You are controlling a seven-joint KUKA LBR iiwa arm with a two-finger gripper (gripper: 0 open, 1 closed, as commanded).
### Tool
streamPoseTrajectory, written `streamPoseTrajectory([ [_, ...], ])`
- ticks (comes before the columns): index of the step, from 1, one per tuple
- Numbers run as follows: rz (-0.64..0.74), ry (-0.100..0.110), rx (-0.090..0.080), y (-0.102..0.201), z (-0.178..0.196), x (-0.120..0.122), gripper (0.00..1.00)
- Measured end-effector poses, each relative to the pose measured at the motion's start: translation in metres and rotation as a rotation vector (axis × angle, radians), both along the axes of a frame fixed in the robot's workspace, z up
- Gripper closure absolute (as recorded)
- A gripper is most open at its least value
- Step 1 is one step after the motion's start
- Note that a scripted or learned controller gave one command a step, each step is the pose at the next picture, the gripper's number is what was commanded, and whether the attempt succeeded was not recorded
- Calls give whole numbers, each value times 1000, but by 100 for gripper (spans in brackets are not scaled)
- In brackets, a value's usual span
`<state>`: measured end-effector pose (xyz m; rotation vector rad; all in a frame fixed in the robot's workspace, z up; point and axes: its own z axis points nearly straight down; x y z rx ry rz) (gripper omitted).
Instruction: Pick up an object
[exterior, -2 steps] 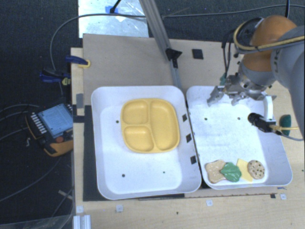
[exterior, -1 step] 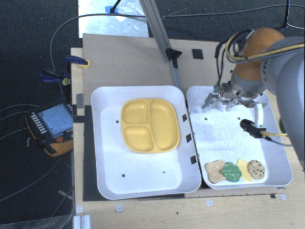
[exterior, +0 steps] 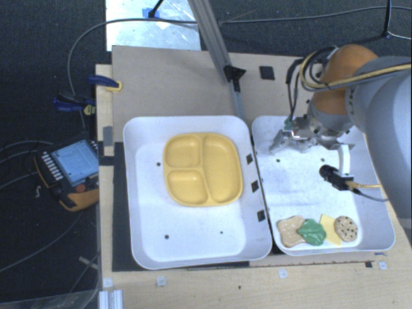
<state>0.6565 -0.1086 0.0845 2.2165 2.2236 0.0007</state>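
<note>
From above, the claw (exterior: 293, 140) hovers at the right bin's (exterior: 386, 237) far end; whether it is clenched I cannot tell. The cookie (exterior: 346, 228), toast (exterior: 289, 230) and green piece (exterior: 313, 232) lie along the near edge, well apart from it.

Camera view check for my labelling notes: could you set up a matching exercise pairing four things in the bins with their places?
Things:
1. yellow three-compartment plastic tray
2. round brown cookie with dark chips
3. green leafy toy piece
4. tan toast-shaped toy

Places:
A. between toast and cheese-yellow slice
B. left bin
C. leftmost of the food row
D. rightmost of the food row

Pairs: 1-B, 2-D, 3-A, 4-C
</note>
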Motion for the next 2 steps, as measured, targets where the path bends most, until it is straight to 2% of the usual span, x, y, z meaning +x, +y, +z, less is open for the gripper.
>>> streamPoseTrajectory([
  [1, 1, -7, -2, -1, 14, 2, 100],
  [2, 2, -4, 1, 1, 58, 4, 100],
])
